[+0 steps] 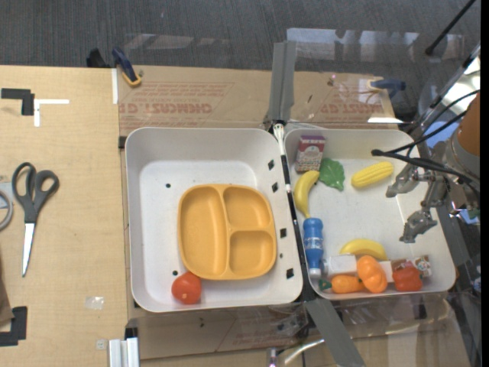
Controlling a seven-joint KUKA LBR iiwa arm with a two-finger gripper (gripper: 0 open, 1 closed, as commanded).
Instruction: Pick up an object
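My gripper [410, 204] hangs over the right side of the right bin [345, 208], open, with nothing between its fingers. Below it to the left lies a small banana [364, 248]. A yellow corn cob [372, 174] lies up and to the left of it. Along the bin's near wall sit an orange pepper [371, 272], an orange piece [346, 284], a red item [406, 277] and a white box [341, 264]. At the bin's left side are a blue bottle [313, 241], a second banana [305, 189], a green leafy toy [331, 173] and a small carton [310, 152].
The left bin [145, 205] holds a yellow divided plate [227, 230] and a red tomato [186, 288] at its near corner. Scissors [30, 205] lie on the bench at far left. Cables [428, 140] cross above the right bin's far right corner.
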